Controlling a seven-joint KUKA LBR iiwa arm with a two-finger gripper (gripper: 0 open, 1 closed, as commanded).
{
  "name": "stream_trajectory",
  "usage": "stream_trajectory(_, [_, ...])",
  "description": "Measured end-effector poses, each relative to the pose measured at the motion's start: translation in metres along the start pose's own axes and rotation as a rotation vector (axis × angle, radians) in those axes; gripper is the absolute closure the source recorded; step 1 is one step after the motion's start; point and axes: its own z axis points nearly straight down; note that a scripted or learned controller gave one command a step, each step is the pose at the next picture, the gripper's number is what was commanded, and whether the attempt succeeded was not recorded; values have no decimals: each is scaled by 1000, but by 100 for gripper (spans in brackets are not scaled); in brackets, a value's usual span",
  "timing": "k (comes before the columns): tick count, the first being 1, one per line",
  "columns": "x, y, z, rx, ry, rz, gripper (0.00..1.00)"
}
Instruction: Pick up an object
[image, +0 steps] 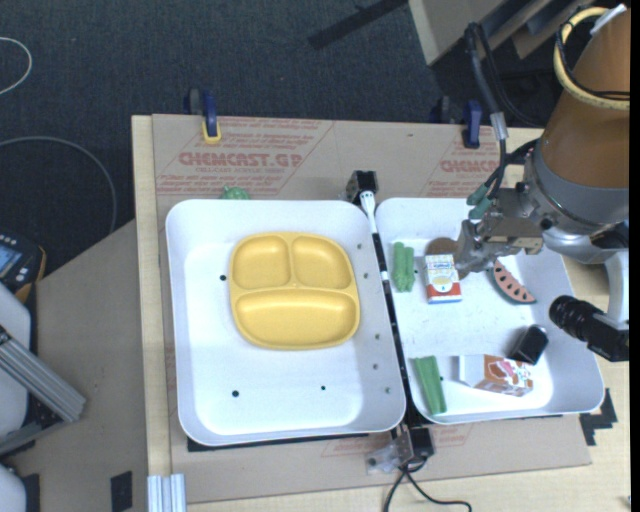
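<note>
Where brown board (300, 150) shows, red "CHEMCAST" lettering (240, 158).

Grey arm with an orange band

The arm (590, 150) is a thick rounded grey body under a broad orange band edged in pale yellow; black cables loop beside it, and the gripper (478, 250) is a dark grey metal block with small green fittings.

Bright, even light; soft shadows
</note>
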Motion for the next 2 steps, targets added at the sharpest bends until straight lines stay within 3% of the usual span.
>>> stream_trajectory(1, [88, -4, 81, 29, -1, -4, 100])
stream_trajectory(2, [36, -1, -37, 3, -2, 9, 100])
